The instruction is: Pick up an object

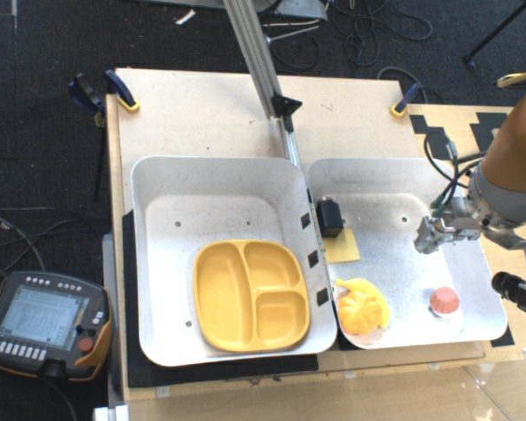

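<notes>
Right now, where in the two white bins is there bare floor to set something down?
Left bin: bare floor behind and left of the yellow three-compartment plastic tray. Right bin: open patch between the yellow sticky pad, the small pink round object and the tool. Crowded at its near-left corner, around the yellow-orange soft toy and the black block.

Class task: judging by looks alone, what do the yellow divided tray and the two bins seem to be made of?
Yellow divided tray: probably moulded plastic, smooth with a soft sheen and rounded compartments. Left bin and right bin: apparently thin white plastic or coated sheet, matte, faintly speckled.
</notes>
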`<state>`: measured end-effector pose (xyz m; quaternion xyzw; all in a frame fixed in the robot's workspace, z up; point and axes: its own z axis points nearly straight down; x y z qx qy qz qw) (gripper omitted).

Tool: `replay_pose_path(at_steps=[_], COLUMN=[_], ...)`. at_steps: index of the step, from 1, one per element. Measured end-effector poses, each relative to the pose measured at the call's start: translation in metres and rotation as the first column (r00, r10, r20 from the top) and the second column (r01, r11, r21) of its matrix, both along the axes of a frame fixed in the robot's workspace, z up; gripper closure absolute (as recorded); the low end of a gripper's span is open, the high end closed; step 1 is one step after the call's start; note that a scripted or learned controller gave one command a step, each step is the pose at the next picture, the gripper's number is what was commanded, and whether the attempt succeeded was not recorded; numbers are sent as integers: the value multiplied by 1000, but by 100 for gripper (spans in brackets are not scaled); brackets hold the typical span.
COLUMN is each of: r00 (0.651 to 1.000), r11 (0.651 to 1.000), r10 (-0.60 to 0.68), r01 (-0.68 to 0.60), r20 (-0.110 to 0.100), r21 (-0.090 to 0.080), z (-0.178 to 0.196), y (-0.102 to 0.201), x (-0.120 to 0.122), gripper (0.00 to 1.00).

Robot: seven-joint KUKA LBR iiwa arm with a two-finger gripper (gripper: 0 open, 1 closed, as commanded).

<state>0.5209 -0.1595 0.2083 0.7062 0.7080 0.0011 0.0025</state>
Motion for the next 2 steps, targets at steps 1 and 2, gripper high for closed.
replay_pose_path(at_steps=[1, 2], r00=[1000, 1000], r11=[1000, 1000], r10=[6, 7], r01=[-6, -7], r20=[-4, -3], r21=[4, 4], z=[9, 21], y=[63, 122], x=[4, 9], gripper=[100, 100])
